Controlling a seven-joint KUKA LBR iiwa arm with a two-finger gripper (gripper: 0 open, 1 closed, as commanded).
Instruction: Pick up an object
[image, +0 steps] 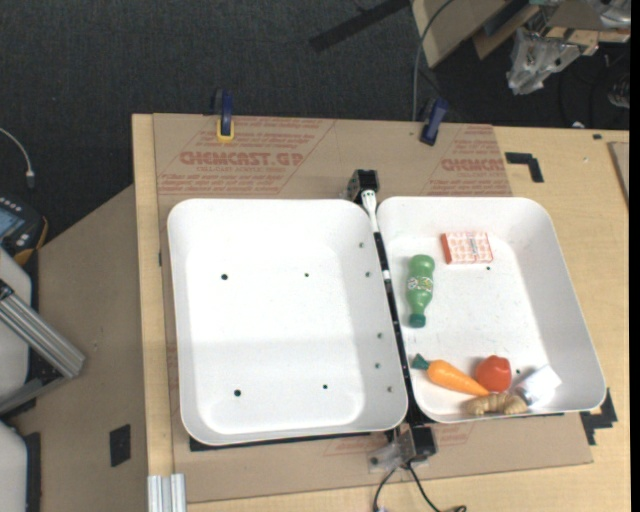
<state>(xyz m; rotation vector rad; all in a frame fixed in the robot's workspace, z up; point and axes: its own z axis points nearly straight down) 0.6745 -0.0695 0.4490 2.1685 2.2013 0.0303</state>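
Left bin (200, 300): a bare white floor with a few dark dots, nothing of the task's in it.
Divider: the two bins touch along a black seam running from far to near down the middle of the bench (150, 250).
Bottle (419, 289): green, lying flat in the right bin (570, 300) just beside the seam; long axis runs far to near, fat body at the far end, narrow neck toward the near edge, tilted slightly.
Carrot (447, 375): orange, lying near the bin's near wall; long axis runs left to right at a slant, green top at the left, tip toward the right and near.
Card (467, 247): a small red-and-white flat piece at the far part of the bin, well apart from the rest, its longer side across the bin.
Tomato (492, 373): red and round, no clear axis, touching or just beside the carrot's tip.
Tan piece (496, 405): lumpy, against the near wall, lying left to right; too small to name.
Gripper (532, 62): high at the far right, off the bench, well apart from the bins; whether its fingers are spread or pressed together I cannot tell.
Progress: by my reading nothing is picked yet; every object lies on the bin floor, so approach, grasp and lift all remain.
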